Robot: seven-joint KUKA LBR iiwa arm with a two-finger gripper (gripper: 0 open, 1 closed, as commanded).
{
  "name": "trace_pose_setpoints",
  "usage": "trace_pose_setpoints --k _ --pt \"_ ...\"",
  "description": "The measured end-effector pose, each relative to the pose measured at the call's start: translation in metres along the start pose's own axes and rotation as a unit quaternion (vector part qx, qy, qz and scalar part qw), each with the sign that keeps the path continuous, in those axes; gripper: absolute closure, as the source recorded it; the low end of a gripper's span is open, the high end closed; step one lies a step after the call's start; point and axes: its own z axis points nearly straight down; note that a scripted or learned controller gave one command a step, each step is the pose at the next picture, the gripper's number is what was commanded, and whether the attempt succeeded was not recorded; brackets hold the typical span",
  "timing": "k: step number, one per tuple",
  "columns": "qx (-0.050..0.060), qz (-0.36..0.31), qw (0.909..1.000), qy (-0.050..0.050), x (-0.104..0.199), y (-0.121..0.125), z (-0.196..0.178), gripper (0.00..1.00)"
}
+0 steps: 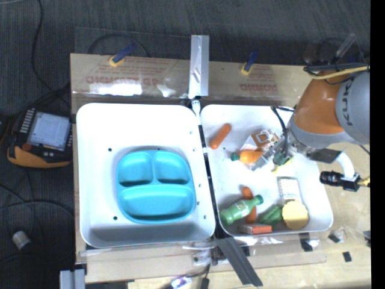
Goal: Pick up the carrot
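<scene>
Nearest, scanning the front of the right bin (314,182): passing over a green bottle (240,208), a yellow block (295,214) and a white box (289,189), all crowding that near corner, with small orange and red pieces tucked among them.

Moving farther in, finding what is taken to be the carrot (249,156): lying flat on the bin floor about mid-bin, orange body with a green end pointing toward the divider. Not being lifted, judging by how it is resting on the white floor.

Noting the gripper (280,154) just beside the carrot's right end, low over a small printed packet (264,139), reaching in under the grey and orange arm (325,116). Not being able to tell whether the claw is open or closed, nor whether it is touching the carrot; too small and cluttered there.

Going farther again, seeing an orange sausage-shaped piece (219,135) near the divider, well apart from the gripper. Across the divider, noting a blue tray (157,184) sitting in the left bin (96,122).

Judging progress: approaching done, or nearly; gripping and lifting remaining.
</scene>
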Motion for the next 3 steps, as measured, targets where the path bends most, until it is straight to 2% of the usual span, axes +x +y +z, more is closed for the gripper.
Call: trace_pose_setpoints --k 1,2,3 --pt "0.005 0.005 1.0000 0.004 0.064 0.089 -0.103 1.00" --pt "0.006 0.025 0.9997 0.002 0.007 0.048 -0.120 1.00" --pt "0.006 0.025 0.9997 0.002 0.007 0.048 -0.120 0.00"
